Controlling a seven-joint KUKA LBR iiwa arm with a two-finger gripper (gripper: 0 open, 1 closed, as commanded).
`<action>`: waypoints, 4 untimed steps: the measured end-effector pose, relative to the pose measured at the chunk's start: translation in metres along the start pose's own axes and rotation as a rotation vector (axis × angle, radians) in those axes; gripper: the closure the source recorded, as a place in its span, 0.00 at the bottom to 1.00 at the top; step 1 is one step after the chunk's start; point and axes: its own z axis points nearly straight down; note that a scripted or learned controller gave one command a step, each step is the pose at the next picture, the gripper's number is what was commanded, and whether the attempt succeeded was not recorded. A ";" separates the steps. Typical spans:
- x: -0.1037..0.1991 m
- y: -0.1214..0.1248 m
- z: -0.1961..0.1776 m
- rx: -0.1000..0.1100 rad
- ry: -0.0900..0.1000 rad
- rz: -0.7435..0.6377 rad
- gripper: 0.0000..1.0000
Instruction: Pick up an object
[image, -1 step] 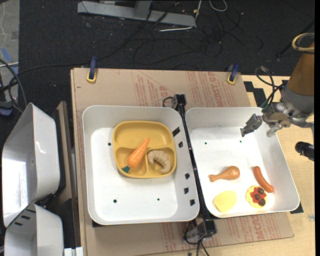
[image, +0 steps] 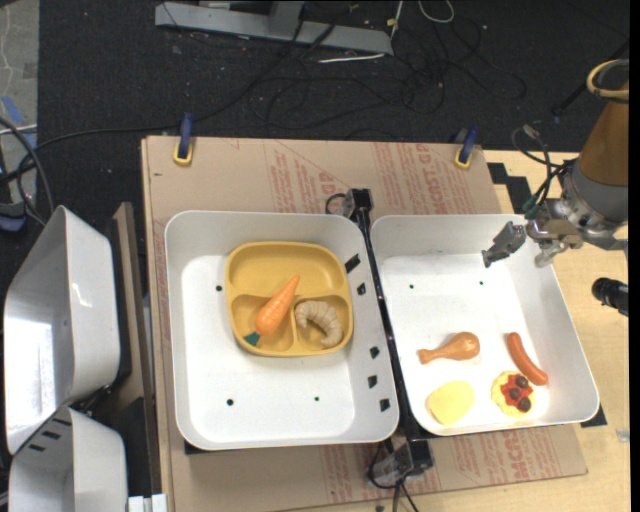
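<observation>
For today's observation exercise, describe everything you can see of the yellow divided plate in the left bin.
The yellow divided plate looks like matte plastic, rounded-square, with raised ridges forming three compartments. It lies flat on the floor of the left bin, toward the far side. An orange carrot lies slanted across the ridge between compartments; a pale shrimp sits in the near right one.

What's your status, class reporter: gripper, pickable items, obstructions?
Gripper open, over right bin's upper right corner, holding nothing. Drumstick, sausage lie below it in the bin. Nothing between.
</observation>
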 end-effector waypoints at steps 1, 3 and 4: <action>0.001 0.009 0.048 0.002 0.000 -0.003 0.00; 0.013 0.006 0.114 0.002 0.000 -0.002 0.00; 0.013 0.007 0.102 -0.002 -0.001 -0.004 1.00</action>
